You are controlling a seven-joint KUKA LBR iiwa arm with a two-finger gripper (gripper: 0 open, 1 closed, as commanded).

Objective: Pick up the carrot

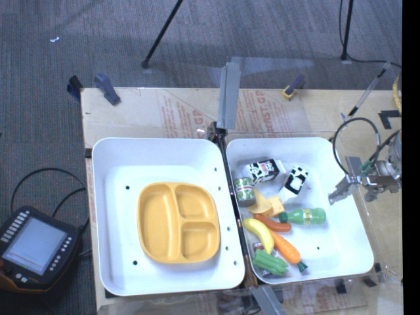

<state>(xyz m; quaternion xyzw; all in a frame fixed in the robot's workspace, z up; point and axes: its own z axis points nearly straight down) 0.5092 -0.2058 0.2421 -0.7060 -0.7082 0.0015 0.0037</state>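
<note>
So the arm isn't really in the game yet. The gripper [357,182] is hanging at the right edge of the right bin [341,241], up by its rim and well apart from the carrot [286,247]. I honestly can't tell what state the pincer is in; it's just a small grey shape with cables looping around it. Nothing is showing between its tips, so I'm calling this the approach step, grasp not yet made.

The carrot is lying in the lower left part of that same bin, slanted, fat orange end pointing up-left and green top pointing down-right. It's crowded: a yellow banana [260,234] is touching it on the left, a green veggie thing [270,262] is sitting just below-left of it, and a red-orange sausage-looking piece [274,224] is lying just above. A green bottle [305,216] is sitting a bit further above the carrot.

My guess for the next move: it needs to swing left and down over the carrot and close across the narrow width, probably nearer the green end where there's more free floor. Grabbing the banana along with it looks like the main risk.

Writing-wise, there's red printing on the cardboard [262,110] under the bins but it's too blurry to read. The little can [244,190] and the black-and-white carton [264,169] have labels, also unreadable.
</note>
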